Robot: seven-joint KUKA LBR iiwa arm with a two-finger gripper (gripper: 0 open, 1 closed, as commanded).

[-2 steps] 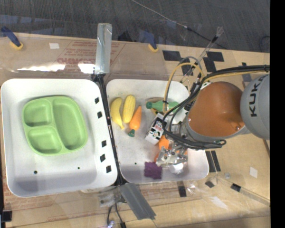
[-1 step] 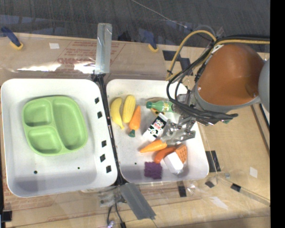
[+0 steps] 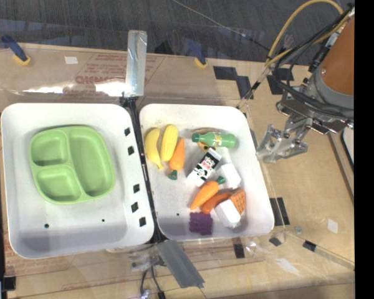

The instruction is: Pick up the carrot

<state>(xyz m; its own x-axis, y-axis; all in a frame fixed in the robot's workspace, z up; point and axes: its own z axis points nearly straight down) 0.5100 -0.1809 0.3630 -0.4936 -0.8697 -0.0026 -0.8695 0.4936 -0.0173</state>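
Even overhead light falls bright on the two white bins (image 3: 12,167), which cast only soft shadows along their lower inner walls. Glare streaks the clear plastic sheet (image 3: 81,83) at upper left. The frame is slightly soft throughout, with dark carpet dim along the top.

Gripper (image 3: 283,143): above the counter (image 3: 311,198), right of the bins.
Carrot (image 3: 204,195): right bin (image 3: 257,185) (among toy food).
Left bin (image 3: 12,185): green tray (image 3: 71,164).
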